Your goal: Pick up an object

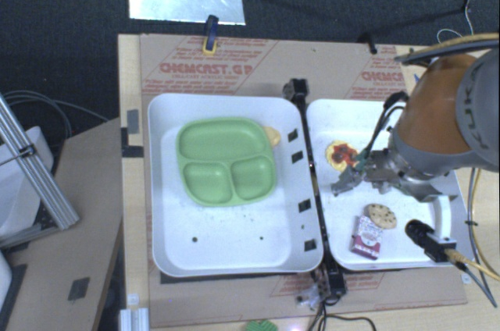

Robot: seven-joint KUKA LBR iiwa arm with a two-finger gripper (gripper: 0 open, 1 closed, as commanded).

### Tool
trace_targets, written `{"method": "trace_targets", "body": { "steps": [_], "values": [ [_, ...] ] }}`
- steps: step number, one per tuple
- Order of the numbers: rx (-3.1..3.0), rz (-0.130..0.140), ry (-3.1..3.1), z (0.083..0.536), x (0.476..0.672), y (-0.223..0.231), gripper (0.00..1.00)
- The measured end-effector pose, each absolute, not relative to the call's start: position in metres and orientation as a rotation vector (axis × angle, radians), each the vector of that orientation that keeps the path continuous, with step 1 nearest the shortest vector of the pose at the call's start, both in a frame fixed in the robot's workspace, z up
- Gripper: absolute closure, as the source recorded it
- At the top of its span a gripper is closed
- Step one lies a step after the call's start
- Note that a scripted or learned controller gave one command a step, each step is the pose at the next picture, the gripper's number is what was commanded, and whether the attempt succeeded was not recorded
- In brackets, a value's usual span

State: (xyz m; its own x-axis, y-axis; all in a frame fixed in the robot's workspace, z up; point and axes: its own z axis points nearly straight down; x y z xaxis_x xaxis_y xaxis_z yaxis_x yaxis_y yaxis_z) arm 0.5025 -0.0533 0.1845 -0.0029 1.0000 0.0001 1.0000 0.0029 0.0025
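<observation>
**Gripper low over right bin, nothing visibly grasped**

Bench with cardboard sheet (234, 68) under two white bins. Camera view: gripper (344, 183) sits in right bin (328, 115); can't tell its grip state. Pizza toy (341, 154) just above the tip, cookie (380, 215) and red packet (366, 236) below-right. Green divided plate (226, 161) in left bin (164, 165), well left.

The bench (234, 60), topped with a brown printed sheet, bears two shallow white bins side by side. The right bin (336, 115) sits under the gripper (344, 183), and the left bin (168, 243) lies just beyond it, on the side away from the arm, the two rims touching.
</observation>
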Motion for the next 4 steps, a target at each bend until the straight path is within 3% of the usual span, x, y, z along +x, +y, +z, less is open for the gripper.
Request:
{"method": "trace_targets", "body": {
  "steps": [1, 2, 3, 4],
  "values": [
    [2.210, 0.011, 2.205, 0.086, 0.491, -0.093, 0.00],
    [2.205, 0.016, 2.208, 0.100, 0.493, -0.092, 1.00],
    [2.206, 0.015, 2.209, 0.099, 0.492, -0.091, 0.00],
    [2.216, 0.003, 2.225, 0.090, 0.509, -0.090, 0.00]
  ]
}}
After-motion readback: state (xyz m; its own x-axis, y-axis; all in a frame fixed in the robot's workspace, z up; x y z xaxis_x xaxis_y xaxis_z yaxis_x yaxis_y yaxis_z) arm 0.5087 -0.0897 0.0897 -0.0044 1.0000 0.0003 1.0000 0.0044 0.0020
